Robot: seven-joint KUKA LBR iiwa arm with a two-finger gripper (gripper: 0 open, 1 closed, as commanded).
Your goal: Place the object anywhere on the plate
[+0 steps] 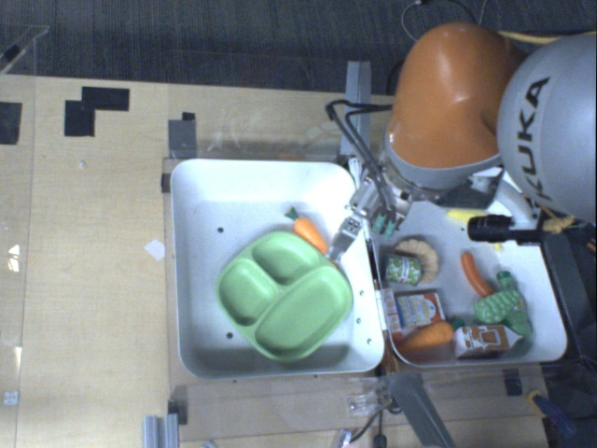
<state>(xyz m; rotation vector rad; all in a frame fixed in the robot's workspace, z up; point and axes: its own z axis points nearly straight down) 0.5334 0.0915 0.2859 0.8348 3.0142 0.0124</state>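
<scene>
A: Quick pass. Where's the object?

B: Small carrot (pixel 309 234), orange with a green top, lying in the left bin (pixel 191 250) just beside the upper right rim of the green plate (pixel 284 294). Looks like it's touching the rim or very nearly, not on the plate itself.

A: Gripper?

B: The gripper (pixel 343 236) hangs low over the left bin, just right of the carrot, at the plate's upper right corner. The view is slanted and the tip is tiny, so I can't tell how far it's spread, and I see nothing between it and the carrot that reads as a hold. Not calling it a grasp.

A: Step in hand?

B: My read: the pick, or a re-pick. Carrot isn't on the plate, so the task isn't done.

A: How to do it well?

B: Come down centred on the carrot's thick middle, closing across its width, not along it. Keep clear of the plate rim, or the plate may shift. Lift fully before moving, then go down-left and release over a compartment; the nearest one is right beside it.

A: Right bin (pixel 550 287)?

B: Packets, a can, other toy food. Irrelevant.
</scene>
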